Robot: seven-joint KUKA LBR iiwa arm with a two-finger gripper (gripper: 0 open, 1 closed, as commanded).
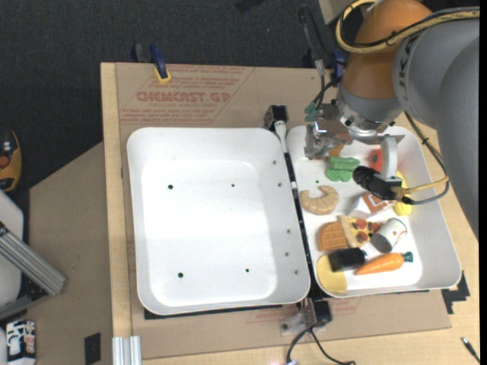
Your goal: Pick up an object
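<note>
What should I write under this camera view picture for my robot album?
Robot gripper hovers over toy food like a carrot in the right bin.

The left bin (pixel 205 219) lies bare across its floor, open to reach from above. The right bin (pixel 434 265) is crowded: croissant (pixel 319 198), green toy (pixel 342 167), carrot (pixel 379 264) and waffle (pixel 332 236) lie close together, and the arm (pixel 396 52) overhangs its far end
</note>
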